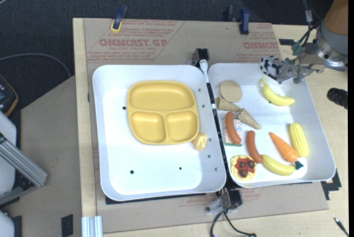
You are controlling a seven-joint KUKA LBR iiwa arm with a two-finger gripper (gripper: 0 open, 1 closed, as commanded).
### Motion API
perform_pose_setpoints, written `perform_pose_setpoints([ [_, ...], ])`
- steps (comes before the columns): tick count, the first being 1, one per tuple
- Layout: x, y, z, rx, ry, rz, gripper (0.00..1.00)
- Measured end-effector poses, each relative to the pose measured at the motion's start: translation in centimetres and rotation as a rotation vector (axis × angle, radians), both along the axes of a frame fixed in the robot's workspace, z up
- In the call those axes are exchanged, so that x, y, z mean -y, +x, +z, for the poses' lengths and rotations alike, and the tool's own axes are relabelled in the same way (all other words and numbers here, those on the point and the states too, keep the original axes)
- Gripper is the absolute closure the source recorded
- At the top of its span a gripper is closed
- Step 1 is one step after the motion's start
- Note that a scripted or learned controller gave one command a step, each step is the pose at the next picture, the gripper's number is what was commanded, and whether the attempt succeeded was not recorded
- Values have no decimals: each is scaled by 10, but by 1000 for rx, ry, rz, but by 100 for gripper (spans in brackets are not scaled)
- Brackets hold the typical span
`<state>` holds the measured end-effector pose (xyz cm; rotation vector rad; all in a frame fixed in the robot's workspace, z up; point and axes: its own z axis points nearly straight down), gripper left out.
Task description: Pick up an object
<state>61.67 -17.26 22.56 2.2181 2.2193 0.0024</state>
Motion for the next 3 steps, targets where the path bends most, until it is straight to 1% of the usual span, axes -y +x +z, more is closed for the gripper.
perform_pose_setpoints([
  [1, -53, -15, -11, -8, 5, 5, 100],
  [2, -107, -31, -16, -8, 5, 5, 100],
  [3, -155, -49, -13, -8, 4, 4, 100],
])
